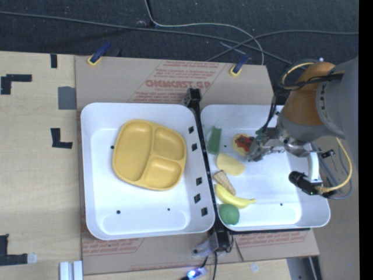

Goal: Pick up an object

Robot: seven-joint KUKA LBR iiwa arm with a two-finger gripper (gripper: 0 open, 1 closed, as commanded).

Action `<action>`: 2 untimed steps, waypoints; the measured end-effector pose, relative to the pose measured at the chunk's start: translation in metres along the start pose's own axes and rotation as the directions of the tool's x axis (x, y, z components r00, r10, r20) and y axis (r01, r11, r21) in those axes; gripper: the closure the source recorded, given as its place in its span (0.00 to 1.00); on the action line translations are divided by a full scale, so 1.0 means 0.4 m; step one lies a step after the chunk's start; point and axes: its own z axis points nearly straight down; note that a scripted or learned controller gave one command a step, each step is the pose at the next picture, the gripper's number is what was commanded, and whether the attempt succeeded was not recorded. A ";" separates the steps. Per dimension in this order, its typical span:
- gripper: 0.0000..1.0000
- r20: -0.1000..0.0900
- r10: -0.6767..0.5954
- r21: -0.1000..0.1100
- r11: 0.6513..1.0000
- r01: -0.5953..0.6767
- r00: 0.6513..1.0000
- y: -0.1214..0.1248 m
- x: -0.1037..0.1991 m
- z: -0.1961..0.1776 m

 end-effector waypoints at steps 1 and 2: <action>1.00 -0.003 0.002 0.001 1.000 -0.002 1.000 -0.021 -0.004 -0.124; 1.00 -0.002 0.001 0.000 1.000 -0.001 1.000 -0.013 -0.018 -0.235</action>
